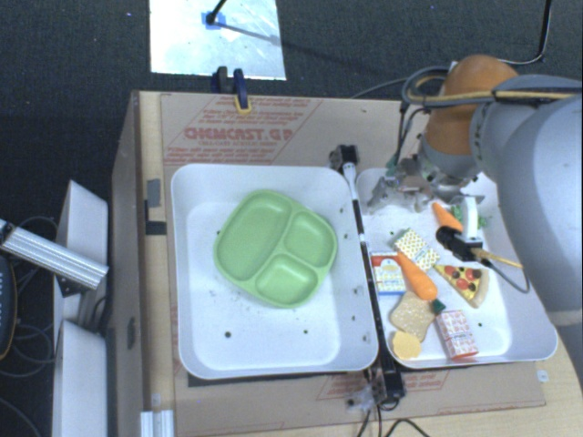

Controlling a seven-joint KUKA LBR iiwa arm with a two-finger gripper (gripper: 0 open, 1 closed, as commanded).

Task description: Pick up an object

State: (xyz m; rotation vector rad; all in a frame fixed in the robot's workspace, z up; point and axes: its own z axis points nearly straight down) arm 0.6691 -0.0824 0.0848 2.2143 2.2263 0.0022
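From the camera view, the grey arm with its orange band reaches in from the right and covers the far right part of the right bin point(512, 328). Its gripper point(401, 194) hangs over that bin's far left corner, close to the divider between the bins. I cannot tell whether it is open or closed, and nothing can be seen in its hold. A black clamp point(345, 157) sits at the far end of the divider, just left of the gripper.

Both bins rest on a brown board point(246, 130) with red lettering, and a blue clamp point(232, 82) grips its far edge. Around the bench is dark carpet, with a shiny silver sheet point(216, 25) lying on it on the far side. A metal rail point(50, 253) juts in at the left.

The left bin point(209, 340) holds a green divided plate point(276, 246), lying flat near its middle. The things to pick lie in the right bin:
- A small carrot point(445, 215) is just right of the gripper.
- A checkered cracker point(412, 244) lies nearer.
- A large carrot point(417, 276) lies aslant between a small printed box point(388, 274) and a pizza slice point(466, 283).
- Toward the near rim are a piece of toast point(412, 314), a yellow disc point(406, 344) touching it, and a red box point(456, 333).
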